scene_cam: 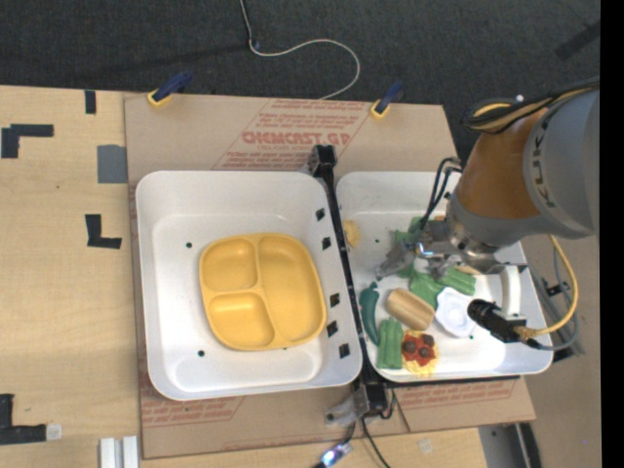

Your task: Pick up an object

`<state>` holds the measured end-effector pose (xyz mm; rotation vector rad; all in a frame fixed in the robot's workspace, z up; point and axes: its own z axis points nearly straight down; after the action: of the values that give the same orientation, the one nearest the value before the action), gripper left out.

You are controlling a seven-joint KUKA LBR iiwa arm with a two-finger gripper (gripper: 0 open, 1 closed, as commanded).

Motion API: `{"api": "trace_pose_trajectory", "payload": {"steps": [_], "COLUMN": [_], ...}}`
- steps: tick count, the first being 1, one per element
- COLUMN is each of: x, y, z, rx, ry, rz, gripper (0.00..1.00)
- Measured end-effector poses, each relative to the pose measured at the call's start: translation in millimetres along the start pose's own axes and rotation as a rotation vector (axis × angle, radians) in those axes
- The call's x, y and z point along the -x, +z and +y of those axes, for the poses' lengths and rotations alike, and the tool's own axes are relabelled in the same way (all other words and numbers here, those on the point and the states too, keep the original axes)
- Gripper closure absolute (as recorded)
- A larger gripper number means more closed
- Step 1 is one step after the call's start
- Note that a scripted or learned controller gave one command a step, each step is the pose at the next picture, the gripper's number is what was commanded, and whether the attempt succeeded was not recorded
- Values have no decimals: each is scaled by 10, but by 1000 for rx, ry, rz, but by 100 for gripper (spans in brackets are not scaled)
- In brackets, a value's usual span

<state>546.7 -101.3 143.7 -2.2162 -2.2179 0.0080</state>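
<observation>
From my remote station I see the grey arm's metal claw (417,252) low inside the right-hand shallow white bin (375,189), just over a cluster of toy food; whether it is wide or narrow I cannot tell, since the wrist hides it, and I see nothing clearly held.

Just below the claw lie one tan bun-shaped toy (409,307) and one bright green leafy plastic piece (430,291), with one white round lid-like piece (454,313) beside them. Toward the front wall of that bin rest one dark green pepper-shaped toy (371,312), one light green ridged toy (390,342) and one yellow-and-red toy slice (419,351).

The left-hand shallow white bin (156,252) holds one yellow three-compartment plastic plate (261,291). Both bins sit on one brown cardboard sheet (283,135) on the wooden surface (58,261).
</observation>
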Motion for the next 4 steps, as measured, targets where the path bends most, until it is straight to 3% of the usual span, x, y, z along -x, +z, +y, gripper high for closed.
{"api": "trace_pose_trajectory", "payload": {"steps": [1, 2, 4], "x": [-12, -15, -60], "y": [542, 418, -822], "z": [-11, -4, 34], "rx": [1, 3, 12], "ry": [0, 0, -1], "rz": [0, 0, -1], "gripper": [0, 100, 100]}}
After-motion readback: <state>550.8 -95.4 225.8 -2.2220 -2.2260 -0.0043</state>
